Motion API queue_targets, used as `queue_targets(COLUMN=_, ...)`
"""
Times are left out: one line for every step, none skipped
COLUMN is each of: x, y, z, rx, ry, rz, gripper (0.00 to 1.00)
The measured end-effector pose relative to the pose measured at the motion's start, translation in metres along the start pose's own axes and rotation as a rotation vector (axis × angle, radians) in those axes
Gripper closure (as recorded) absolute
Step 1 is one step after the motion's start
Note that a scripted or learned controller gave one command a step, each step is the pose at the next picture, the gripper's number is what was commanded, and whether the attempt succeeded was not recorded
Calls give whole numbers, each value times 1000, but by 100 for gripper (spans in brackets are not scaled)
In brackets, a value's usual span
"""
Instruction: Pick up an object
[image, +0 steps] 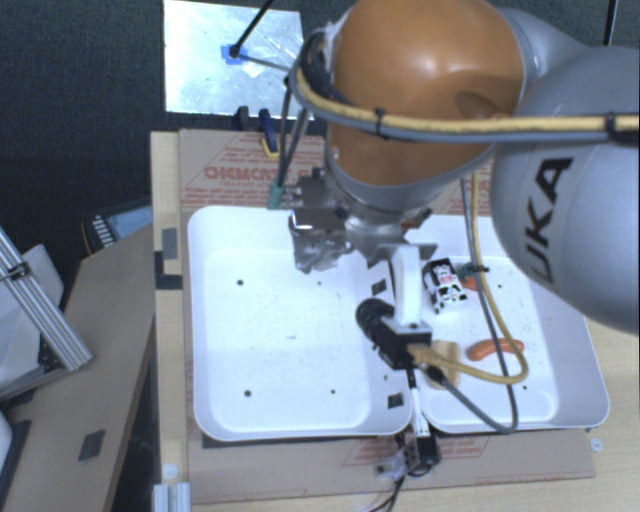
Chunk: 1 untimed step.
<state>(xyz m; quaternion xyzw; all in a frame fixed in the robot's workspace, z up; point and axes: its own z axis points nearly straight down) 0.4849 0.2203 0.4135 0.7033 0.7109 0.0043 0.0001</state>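
Down at the near edge, a small dark connector (420, 455) sits on the cardboard sheet (300, 170) that covers the worktop (110, 400), and a grey cable (490, 405) loops up from it across the right bin (560, 400). In that right bin lies an orange, sausage-shaped piece (496, 348), with a small black-and-white toy (447, 285) a little farther back, and both look like fair candidates for picking. The left bin (240, 420) shows bare white floor with a few dark dots. Moving back, the arm (430, 90) looms over the middle, and its hand (320, 240) hangs over the far right part of the left bin, well apart from both items. How far the hand is open, I cannot tell, and nothing shows in its grip. Here is the risk as I judge it: if the hand comes down where it hangs, it closes on bare bin floor, since the items lie in the other bin. The yellow cable (480, 375) trailing beside the orange piece could also snag or nudge it on any sweep across.
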Motion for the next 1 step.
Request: queue_targets(x=14, y=0, z=96, rx=13, ry=-9, rz=8, gripper=100)
